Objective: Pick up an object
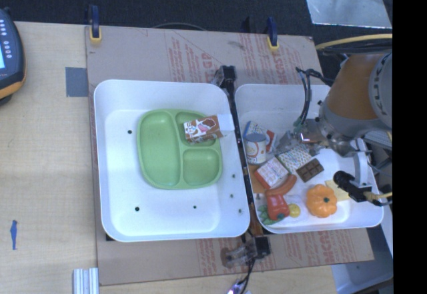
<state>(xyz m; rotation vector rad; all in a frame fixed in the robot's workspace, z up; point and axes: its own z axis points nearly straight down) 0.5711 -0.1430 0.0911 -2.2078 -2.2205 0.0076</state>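
Light wood bench [47, 173] w/ a cardboard sheet [193, 53] clamped at its far edge. Two white bins on the sheet, side by side: left bin [120, 213], right bin [347, 219]. Grey tape patch [77, 81] just left of the sheet.

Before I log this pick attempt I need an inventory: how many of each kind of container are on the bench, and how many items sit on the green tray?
White bins: 2, the left bin and the right bin.
Green divided trays: 1, the green tray in the left bin.
Items on the tray: 1, a small carton in its upper right compartment.
Total: 4.
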